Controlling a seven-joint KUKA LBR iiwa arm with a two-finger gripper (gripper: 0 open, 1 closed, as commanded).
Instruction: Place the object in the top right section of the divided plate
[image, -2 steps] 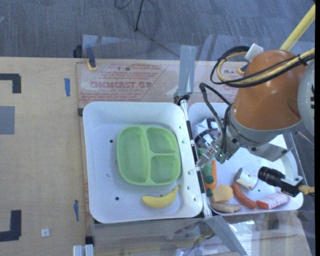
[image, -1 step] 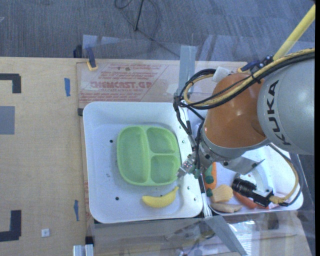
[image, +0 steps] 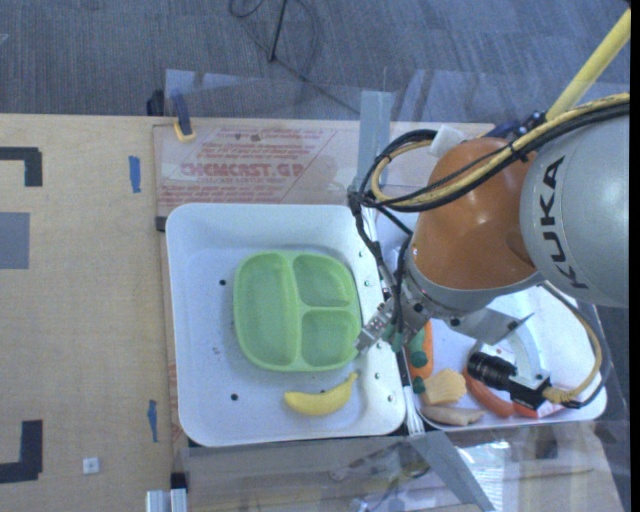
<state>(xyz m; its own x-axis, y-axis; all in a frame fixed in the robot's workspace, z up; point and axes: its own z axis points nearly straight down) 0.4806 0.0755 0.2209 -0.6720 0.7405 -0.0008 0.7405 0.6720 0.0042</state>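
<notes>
The arm (image: 490, 230) hangs over the right bin (image: 590, 400), so picking is the step in hand; whether the fingers are open or closed I cannot tell; a carrot (image: 420, 345) lies nearest; the plate (image: 297, 310) waits at nine o'clock, needing a grasp, then carry leftward.

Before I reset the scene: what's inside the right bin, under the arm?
A carrot, a red pepper and pale yellow and beige food pieces show at the right bin's front. The arm covers the rest.
</notes>
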